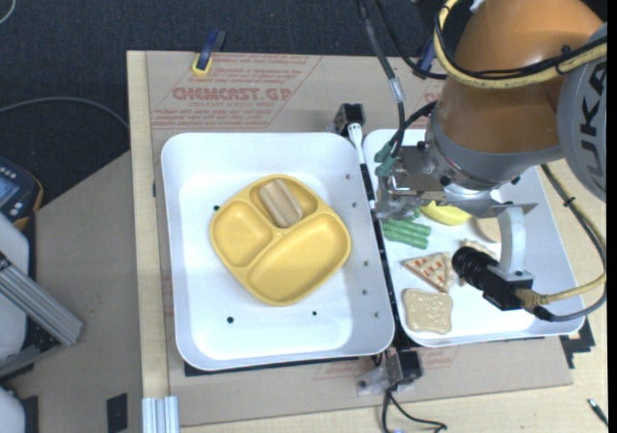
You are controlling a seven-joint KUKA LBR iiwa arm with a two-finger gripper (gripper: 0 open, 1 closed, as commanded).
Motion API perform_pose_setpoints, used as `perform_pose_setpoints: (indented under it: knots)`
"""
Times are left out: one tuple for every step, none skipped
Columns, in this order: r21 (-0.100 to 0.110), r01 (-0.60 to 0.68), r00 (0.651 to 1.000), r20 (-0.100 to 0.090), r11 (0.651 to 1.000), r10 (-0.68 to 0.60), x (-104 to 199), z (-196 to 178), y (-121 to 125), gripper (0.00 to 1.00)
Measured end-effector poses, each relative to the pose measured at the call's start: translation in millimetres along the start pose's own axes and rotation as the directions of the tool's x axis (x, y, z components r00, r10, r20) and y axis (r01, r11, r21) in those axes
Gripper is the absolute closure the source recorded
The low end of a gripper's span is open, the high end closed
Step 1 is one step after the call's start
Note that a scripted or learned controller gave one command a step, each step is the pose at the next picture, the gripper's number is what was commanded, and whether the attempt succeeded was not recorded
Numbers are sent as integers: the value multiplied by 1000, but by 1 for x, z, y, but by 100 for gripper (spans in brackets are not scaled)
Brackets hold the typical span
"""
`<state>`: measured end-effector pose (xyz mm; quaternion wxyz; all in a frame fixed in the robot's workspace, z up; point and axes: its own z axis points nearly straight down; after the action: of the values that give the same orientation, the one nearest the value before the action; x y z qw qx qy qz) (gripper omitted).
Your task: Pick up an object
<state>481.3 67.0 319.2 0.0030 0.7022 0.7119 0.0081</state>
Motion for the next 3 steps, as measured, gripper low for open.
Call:
perform_pose_setpoints:
  knots:
    - [6,-7,1000,3,1000,7,51,-71,1,100]
    - [12,-12,1000,7,1000,12,48,-77,0,100]
    - [10,-11,1000,8,1000,11,49,-87,1,100]
